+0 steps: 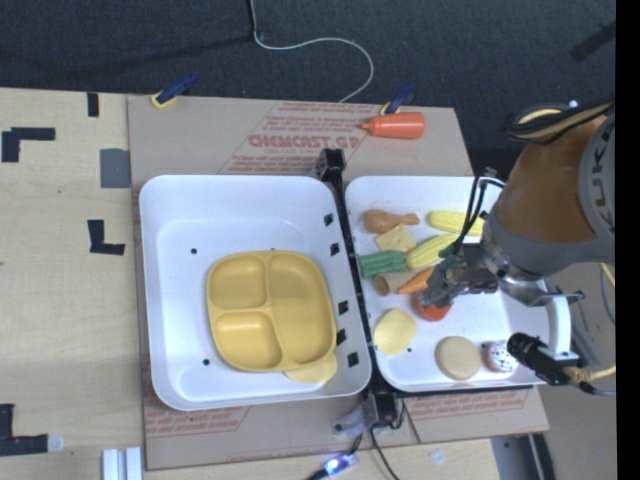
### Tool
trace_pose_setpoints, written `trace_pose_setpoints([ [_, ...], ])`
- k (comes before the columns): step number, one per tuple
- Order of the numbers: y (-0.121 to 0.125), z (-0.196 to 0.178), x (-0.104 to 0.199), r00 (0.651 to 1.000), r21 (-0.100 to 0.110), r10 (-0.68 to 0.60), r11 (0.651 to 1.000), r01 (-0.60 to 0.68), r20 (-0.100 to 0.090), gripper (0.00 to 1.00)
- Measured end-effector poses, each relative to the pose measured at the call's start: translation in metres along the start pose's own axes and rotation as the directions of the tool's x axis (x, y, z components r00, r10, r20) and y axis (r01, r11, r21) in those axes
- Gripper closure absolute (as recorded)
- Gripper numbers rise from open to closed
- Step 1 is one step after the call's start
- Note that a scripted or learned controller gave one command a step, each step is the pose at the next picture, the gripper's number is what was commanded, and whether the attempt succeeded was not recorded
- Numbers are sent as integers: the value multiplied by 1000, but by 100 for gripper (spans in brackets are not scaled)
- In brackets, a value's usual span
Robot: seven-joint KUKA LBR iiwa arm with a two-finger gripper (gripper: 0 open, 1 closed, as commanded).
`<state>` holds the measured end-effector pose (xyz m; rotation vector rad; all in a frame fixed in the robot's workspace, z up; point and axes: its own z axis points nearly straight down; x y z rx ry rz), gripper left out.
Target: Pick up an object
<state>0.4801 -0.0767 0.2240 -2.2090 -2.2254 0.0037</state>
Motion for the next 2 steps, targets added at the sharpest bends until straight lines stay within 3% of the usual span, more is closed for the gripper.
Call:
trace_pose_setpoints([
  [1,-2,-3,50,1000,1,0,1000,0,1,100],
  [2,4,7,36,1000,3,7,1000,-7,4,100],
])
